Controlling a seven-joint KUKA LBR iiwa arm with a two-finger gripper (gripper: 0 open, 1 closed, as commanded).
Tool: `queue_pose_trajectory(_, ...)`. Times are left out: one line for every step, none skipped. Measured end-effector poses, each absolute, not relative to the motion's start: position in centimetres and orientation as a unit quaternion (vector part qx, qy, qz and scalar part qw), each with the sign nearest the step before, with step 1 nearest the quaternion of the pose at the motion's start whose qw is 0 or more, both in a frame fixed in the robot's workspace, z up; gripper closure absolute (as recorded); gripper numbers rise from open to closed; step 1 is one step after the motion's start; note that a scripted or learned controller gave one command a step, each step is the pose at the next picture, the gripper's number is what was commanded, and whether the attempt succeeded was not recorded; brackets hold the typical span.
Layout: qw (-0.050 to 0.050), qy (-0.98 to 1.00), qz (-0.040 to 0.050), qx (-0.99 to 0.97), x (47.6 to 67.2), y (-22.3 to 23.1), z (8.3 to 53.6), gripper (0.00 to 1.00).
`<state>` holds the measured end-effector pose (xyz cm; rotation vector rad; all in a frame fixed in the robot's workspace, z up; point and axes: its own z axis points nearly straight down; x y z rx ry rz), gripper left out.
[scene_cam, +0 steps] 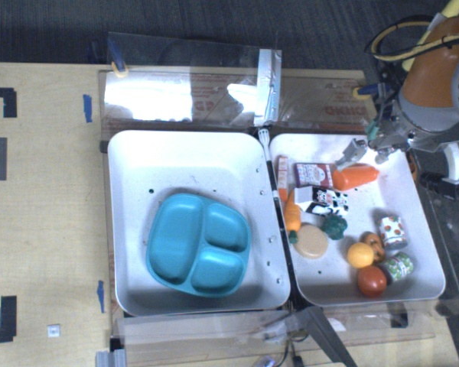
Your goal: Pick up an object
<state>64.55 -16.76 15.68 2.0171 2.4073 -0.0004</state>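
Observation:
My gripper point(366, 153) hangs over the far part of the right bin point(428, 228), its two grey fingers point(351, 151) spread open with nothing between them. Just in front of the fingertips lies an orange carrot-shaped toy point(356, 177), beside a dark red packet point(312, 174). Further toward the front sit a black-and-white patterned piece point(326, 199), a small carrot point(291, 215), a green broccoli point(336, 226), a beige round disc point(312, 242), an orange fruit point(359, 254), a red tomato point(372, 280) and two small cans point(392, 230).
The left bin point(130, 205) holds a blue divided plate point(199, 243). A clear plastic sheet point(191, 90) lies behind the bins. The arm's orange band point(428, 79) and yellow cables point(402, 40) stand at the upper right, over the bin's far right corner.

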Motion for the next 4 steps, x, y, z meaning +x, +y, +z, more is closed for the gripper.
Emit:
queue_pose_trajectory(0.008,0.826,0.0033,0.564,63.5,-15.3,10.9,0.0)
queue_pose_trajectory(0.002,0.883,0.0003,0.47,65.0,-19.8,8.6,0.0)
queue_pose_trajectory(0.008,0.948,0.0004,0.317,67.0,-21.2,21.1,0.0)
queue_pose_trajectory(0.007,0.969,0.0003,0.246,66.2,-22.0,13.2,0.0)
